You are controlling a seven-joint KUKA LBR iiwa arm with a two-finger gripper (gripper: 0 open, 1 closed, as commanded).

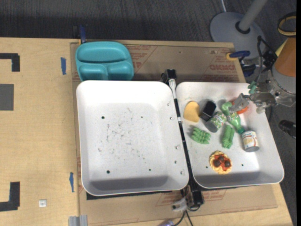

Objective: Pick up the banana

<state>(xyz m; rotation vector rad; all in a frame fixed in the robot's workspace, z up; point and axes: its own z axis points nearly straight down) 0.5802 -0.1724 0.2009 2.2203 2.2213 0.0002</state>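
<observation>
The banana (191, 111) is a short yellow piece lying in the right bin (268, 173), near that bin's upper left corner and beside a black object (207, 110). My gripper (248, 98) hangs over the bin's upper right part, well to the right of the banana and apart from it. It sits above a cluster of green toys (229, 121) and a small orange-red piece (241, 111). Nothing yellow is at the gripper.
The right bin also holds a green bumpy toy (201, 136), a small can (249, 141) and a pizza-like disc (220, 161). The left bin (127, 135) lies beside it, with a teal tray (104, 60) behind it. A grey stand base (233, 27) is at the back right.
</observation>
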